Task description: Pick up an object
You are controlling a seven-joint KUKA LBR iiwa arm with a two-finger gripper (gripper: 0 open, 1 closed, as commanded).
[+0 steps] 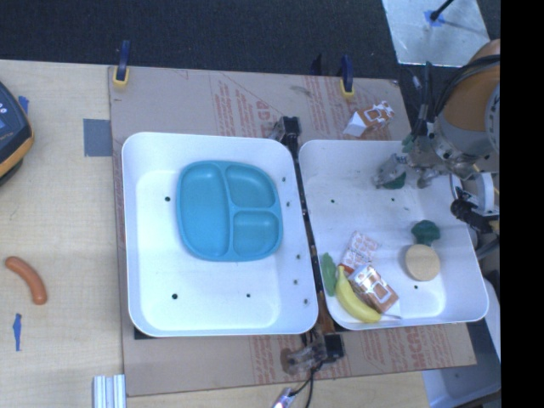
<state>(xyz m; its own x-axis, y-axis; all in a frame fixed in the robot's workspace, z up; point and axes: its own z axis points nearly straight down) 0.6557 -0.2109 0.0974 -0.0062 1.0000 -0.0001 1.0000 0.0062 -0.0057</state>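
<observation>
The gripper (398,173) hangs over the bare back part of the right bin (476,308); whether it is apart or together, I cannot tell. The banana (354,300), the round cookie (422,263) and the snack packets (367,270) lie well apart from it, so a descent here would probably catch nothing.

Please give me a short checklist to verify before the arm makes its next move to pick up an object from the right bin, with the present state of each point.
1. Objects available in the right bin: ok. A banana, a snack packet, a round beige piece and a dark green piece lie there.
2. Pincer over the right bin: ok, at its upper part.
3. Pincer holds something: cannot tell.
4. Isolated target: ok for the round beige piece; not ok for the banana, which touches the snack packet.
5. Left bin needs no action: ok, it bears a blue divided plate.
</observation>
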